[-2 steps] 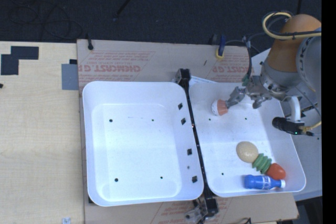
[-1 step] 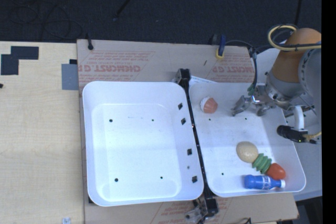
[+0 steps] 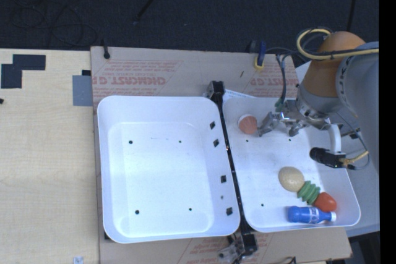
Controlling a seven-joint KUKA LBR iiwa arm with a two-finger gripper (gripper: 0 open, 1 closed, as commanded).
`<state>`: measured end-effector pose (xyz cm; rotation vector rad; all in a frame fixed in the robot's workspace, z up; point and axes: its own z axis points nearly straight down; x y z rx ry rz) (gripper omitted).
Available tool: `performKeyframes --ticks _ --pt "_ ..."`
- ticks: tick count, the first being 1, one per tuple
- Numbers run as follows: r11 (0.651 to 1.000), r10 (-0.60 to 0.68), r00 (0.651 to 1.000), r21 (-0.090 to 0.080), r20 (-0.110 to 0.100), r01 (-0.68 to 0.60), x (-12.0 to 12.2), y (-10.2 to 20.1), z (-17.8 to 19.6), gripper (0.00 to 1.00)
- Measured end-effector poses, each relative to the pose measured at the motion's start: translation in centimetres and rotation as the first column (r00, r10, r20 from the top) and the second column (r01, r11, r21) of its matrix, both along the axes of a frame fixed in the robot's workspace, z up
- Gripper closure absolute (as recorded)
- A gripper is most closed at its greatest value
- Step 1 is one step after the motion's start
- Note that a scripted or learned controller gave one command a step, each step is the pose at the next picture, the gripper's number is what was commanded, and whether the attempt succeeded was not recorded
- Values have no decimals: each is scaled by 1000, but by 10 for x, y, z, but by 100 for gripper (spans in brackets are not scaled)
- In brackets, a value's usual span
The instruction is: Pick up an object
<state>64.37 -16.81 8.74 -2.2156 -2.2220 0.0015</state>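
Over the far end of the right bin (image 3: 263, 176), the gripper (image 3: 276, 128) is seen hanging low from the arm that reaches in from the right. Its two fingers are spread apart and nothing is held between them. It is judged that they are kept apart so that they can be lowered around something before being closed.

Just to the gripper's left, near the divider between the bins, a pinkish ball (image 3: 247, 125) is found. From its nearness it is taken as the likely thing to be picked, though this cannot be known. It lies beside the fingers, not between them, so a sideways shift would be called for before any closing. It is small, round and smooth, pale salmon in colour, and is set well apart from everything else, which should leave room for the fingers on both sides. Being round, it may roll if nudged.

Toward the near right corner of the same bin, a beige egg-shaped piece (image 3: 291, 178), a green ridged piece (image 3: 308, 191), a red piece (image 3: 326, 201) and a blue bottle (image 3: 309, 214) on its side are crowded together, touching or nearly so. The left bin (image 3: 161, 176) is passed over by the arm.
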Motion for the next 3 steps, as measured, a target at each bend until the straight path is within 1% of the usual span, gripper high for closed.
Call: performKeyframes --ticks 1,2,3 --pt "1000 -5 1000 -5 7 5 1 -45 55 0" --pt "1000 1 1000 1 -3 -1 -1 26 4 0" --pt "1000 -6 1000 -6 6 6 0 -44 59 0"
